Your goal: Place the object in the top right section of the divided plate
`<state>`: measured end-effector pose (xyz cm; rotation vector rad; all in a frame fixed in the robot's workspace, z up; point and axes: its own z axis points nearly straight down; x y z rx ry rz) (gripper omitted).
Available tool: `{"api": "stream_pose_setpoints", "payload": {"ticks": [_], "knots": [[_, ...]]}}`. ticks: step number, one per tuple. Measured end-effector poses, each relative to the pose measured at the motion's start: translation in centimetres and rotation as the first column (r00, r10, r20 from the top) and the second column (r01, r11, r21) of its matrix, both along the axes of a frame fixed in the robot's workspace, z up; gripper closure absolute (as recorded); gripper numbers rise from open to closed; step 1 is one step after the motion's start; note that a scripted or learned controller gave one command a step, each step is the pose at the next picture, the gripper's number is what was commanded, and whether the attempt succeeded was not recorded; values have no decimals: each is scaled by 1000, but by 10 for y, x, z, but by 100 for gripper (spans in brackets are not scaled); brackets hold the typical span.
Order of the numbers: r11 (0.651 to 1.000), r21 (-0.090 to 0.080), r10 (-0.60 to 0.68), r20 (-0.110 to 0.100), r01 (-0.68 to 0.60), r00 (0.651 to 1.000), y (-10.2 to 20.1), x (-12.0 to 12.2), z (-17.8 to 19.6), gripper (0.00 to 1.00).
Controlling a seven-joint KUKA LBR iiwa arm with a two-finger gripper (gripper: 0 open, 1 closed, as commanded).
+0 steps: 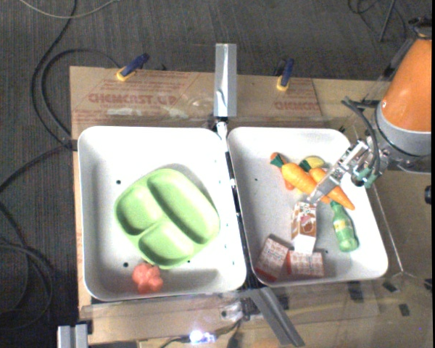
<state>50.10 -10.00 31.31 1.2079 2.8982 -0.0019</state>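
A: Plate, green and divided, is sitting tilted in the left bin, a pink toy lying just beside its lower edge.

B: And the gripper?

A: It is reaching into the right bin, fingers pointing down among the carrots; whether they are grasping anything, I cannot tell. A green bottle and small packets are lying nearby.
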Motion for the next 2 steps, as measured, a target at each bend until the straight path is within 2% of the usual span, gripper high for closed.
{"api": "stream_pose_setpoints", "payload": {"ticks": [1,2], "knots": [[993,0,-119,-4,119,993,-84,-18,-178,100],[999,3,-40,-2,40,999,20,26,-130,100]]}}
